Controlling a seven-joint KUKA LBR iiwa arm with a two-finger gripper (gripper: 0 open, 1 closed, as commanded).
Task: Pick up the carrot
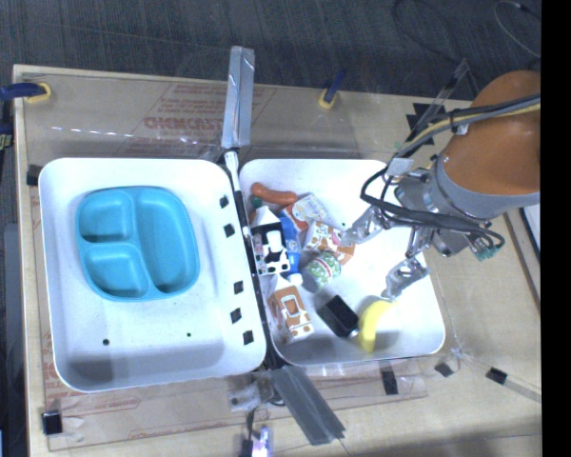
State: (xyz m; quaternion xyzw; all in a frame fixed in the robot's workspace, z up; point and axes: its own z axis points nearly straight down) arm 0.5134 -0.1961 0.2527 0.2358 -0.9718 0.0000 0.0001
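Meanwhile, hand [381, 250] fingers apart, holding nothing; carrot [272, 196] far-left in right bin [428, 336]: light, stiff, smooth; grip mid-length.

A pale wooden bench [476, 388] stands on dark grey carpeted floor [124, 17].

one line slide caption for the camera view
Open gripper hovers over the right bin, carrot lying at its far-left corner.
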